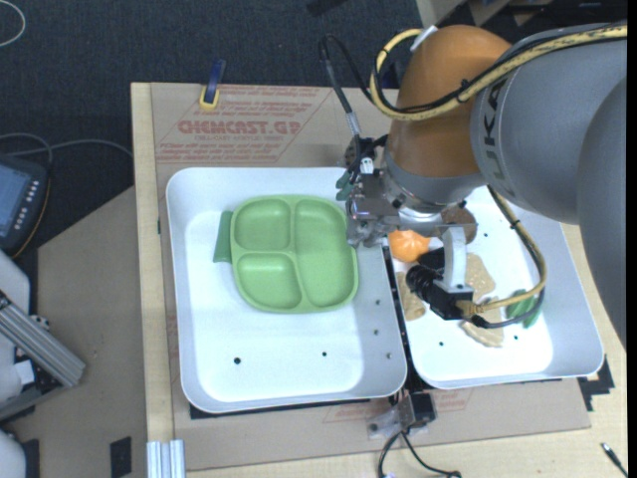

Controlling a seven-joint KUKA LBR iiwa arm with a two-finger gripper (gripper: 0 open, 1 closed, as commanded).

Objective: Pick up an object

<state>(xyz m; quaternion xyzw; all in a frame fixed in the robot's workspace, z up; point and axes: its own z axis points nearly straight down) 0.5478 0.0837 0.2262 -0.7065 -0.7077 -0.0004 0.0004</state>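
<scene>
The grey arm (557, 118) is reaching in from the right and hanging low over the inner side of the right bin (557, 352). Its gripper (364, 210) is sitting over the wall where the two bins are meeting. The wrist is covering its tip, so I cannot tell whether it is open or closed.

A small orange thing (408, 244), rounded and smooth-looking, is lying in the right bin just beside the gripper, partly hidden under the arm. Flat tan pieces (485, 279) with ragged edges are lying near it, and a small green thing (530, 312) is lying further right.

In the left bin (199, 347) a pale green plate (294, 257), rounded at the corners and divided into compartments, is lying flat toward the bin's right side, its rim close to the gripper.
</scene>
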